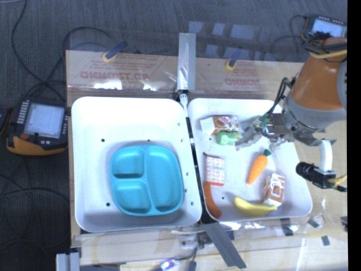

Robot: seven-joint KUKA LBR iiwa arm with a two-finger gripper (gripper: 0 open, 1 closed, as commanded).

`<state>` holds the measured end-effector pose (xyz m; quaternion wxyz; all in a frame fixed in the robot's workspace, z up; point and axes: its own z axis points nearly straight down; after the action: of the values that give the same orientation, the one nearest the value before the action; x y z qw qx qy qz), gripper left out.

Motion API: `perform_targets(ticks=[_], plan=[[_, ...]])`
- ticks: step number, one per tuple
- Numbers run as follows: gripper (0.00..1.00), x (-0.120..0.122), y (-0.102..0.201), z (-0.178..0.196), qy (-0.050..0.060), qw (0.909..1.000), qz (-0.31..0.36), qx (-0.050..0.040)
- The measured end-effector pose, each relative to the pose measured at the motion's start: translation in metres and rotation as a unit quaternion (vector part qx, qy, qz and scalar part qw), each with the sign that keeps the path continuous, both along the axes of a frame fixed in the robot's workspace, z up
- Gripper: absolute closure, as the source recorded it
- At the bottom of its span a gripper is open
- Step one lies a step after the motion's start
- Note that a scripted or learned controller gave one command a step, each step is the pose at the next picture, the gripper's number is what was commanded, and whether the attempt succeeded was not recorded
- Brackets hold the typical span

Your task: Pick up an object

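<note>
Claw: the claw [252, 133] is seen over the far half of the right bin [305, 193], reached in from the right; its two metal fingers [243, 141] are spread apart, and nothing is seen between them.
Nearest thing: a small green object [227, 138] lies just left of the fingertips, close to them; whether it is touched cannot be told.
Packet behind it: a wrapped snack packet [224, 122] is set against the green object on its far side.
Step in hand: the approach is judged to be under way; no object is gripped yet, so the task is judged to be at an early stage.
Next move: a descent onto one object and a closing of the fingers are called for. The green object is judged the likeliest target, though the packet beside it may be caught as well.
Other candidates: a carrot [256, 168] lies just below the claw, a small carton [274, 188] and a banana [254, 206] nearer the front wall, a flat printed packet [215, 169] and a red-brown sausage [211, 200] toward the left wall.
Left bin: a blue divided plate [147, 178] is held in the left bin [90, 123], well apart from the claw.
Writing: red print is seen on the cardboard [121, 72] behind the bins, but it is too blurred to be read; the labels on the packets and carton are likewise too small to be read.
Bystander: a handheld controller with a screen [37, 124] lies on the floor to the left.
</note>
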<state>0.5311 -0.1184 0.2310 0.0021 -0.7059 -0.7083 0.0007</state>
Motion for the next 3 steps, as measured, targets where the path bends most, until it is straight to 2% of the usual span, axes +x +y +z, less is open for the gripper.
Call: perform_targets(ticks=[1, 2, 3], plan=[[0.00, 0.016, -0.080, -0.137, -0.001, 0.9974, -0.072, 0.0001], [1.00, 0.016, -0.080, -0.129, 0.000, 0.9974, -0.072, 0.0010], [1.00, -0.006, -0.051, -0.140, -0.011, 0.9882, -0.153, -0.0030]])
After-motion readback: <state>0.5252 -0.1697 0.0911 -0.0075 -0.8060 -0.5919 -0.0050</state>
